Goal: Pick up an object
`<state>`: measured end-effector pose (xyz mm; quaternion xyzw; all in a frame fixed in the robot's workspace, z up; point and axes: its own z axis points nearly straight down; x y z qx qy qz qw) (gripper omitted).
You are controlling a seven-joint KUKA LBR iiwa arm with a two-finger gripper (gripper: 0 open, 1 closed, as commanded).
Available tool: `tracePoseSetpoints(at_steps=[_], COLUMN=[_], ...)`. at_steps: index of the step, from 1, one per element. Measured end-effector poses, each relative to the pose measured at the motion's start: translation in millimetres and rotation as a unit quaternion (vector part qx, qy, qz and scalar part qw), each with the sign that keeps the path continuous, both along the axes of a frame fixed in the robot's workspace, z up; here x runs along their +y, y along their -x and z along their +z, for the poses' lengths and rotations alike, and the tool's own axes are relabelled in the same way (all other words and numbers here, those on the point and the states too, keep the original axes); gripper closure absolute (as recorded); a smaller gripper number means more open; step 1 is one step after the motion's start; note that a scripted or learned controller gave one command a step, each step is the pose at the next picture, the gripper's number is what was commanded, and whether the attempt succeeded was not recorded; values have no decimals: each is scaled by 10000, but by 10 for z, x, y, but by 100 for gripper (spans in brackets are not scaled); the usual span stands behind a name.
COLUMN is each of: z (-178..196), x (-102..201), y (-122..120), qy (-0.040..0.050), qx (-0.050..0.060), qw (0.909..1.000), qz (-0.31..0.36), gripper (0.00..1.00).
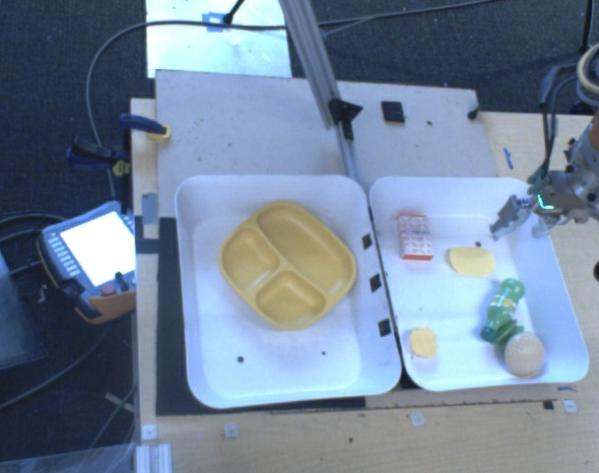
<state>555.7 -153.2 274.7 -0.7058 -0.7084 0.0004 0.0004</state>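
Light falls evenly from above, bright on the two white bins (280,368), whose floors wash out almost to pure white with little texture left. Shadows are soft and short; the yellow divided plate (288,262) throws only a faint one on the bin floor around it. Behind the bins, a pale sheet (216,28) on the dark floor glares. The handheld screen (91,246) left of the bins is blown out. Fine detail is soft and slightly grainy throughout.
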Motion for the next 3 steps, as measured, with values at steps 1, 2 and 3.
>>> tracePoseSetpoints(at_steps=[1,2,3], z=[12,-452,-886], x=[1,90,34], y=[-7,-12,-18], qy=[2,-2,1], qx=[-15,4,1], qw=[10000,10000,10000], qz=[3,-5,-13], gripper=[0,0,0])
